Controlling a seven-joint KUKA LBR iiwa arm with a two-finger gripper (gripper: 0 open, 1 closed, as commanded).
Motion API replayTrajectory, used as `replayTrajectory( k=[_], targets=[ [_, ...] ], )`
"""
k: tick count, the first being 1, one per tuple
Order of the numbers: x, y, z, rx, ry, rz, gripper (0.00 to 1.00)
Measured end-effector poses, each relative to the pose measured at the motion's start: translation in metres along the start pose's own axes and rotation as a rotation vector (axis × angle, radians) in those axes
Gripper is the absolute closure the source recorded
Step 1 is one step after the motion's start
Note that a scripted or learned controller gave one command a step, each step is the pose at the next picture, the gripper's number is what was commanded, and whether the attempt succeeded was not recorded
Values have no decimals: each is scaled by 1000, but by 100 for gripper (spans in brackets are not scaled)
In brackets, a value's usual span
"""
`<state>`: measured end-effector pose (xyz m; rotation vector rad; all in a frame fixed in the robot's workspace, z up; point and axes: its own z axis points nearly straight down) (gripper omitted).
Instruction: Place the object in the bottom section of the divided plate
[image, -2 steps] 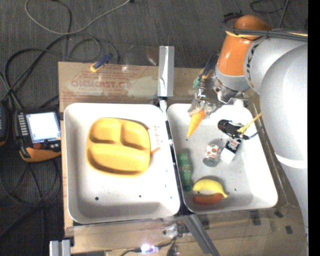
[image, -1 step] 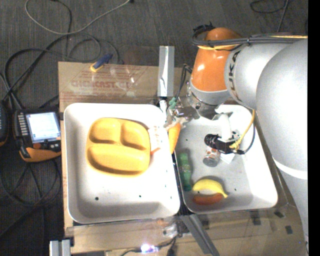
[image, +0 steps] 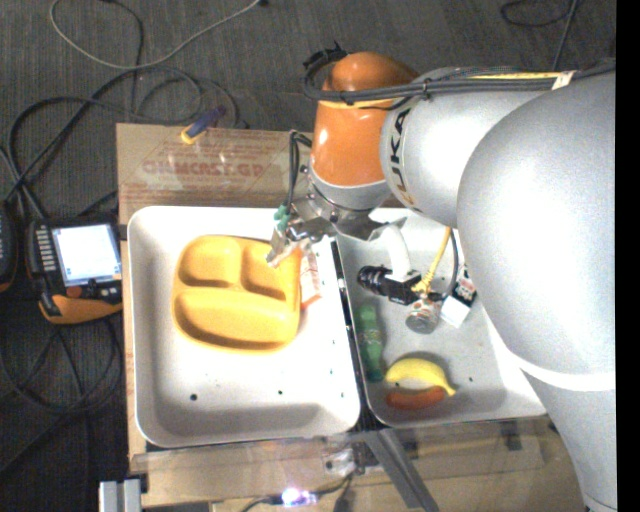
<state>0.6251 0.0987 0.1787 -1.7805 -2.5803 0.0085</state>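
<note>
Left white bin (image: 150, 400), yellow divided plate (image: 238, 292) inside, tool (image: 283, 243) over its right rim, finger state unclear

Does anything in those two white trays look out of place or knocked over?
Nothing looks spilled or broken. One oddity: an orange-and-white object hangs at the yellow divided plate's right edge under the gripper, not in a section. A banana lies in the right bin.
</note>
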Motion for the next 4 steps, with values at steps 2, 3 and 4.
replayTrajectory(
  k=[2, 3, 4],
  targets=[
    [63, -34, 52, 1, 0, -251, 100],
    [63, -33, 51, -1, 0, -252, 0],
    [64, 3, -23, -1, -4, -527, 0]
  ],
)
